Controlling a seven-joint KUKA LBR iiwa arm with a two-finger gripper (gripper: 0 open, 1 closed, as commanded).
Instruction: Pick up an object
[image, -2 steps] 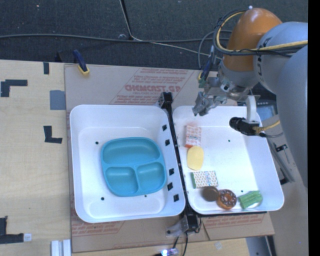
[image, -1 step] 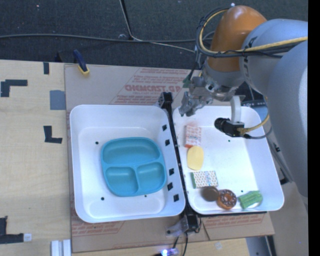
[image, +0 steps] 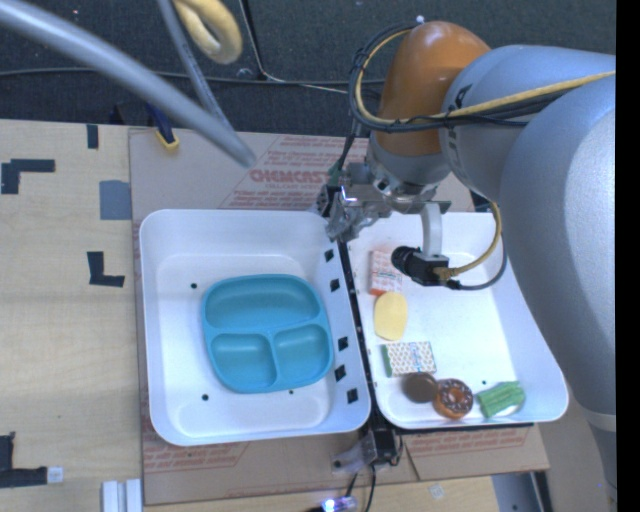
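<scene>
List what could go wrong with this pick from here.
1. The gripper sits near the divider between the bins, so a descent may strike the bin wall.
2. The donut, brown piece and green item crowd together; a grasp could catch two.

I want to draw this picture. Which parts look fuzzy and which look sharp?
In the camera view, the grey arm looms large and soft at the right, and the grey tubes across the top left are blurred; the blue tray and the donut look sharp, and the white bins are brightly, evenly lit with faint shadows.
</scene>
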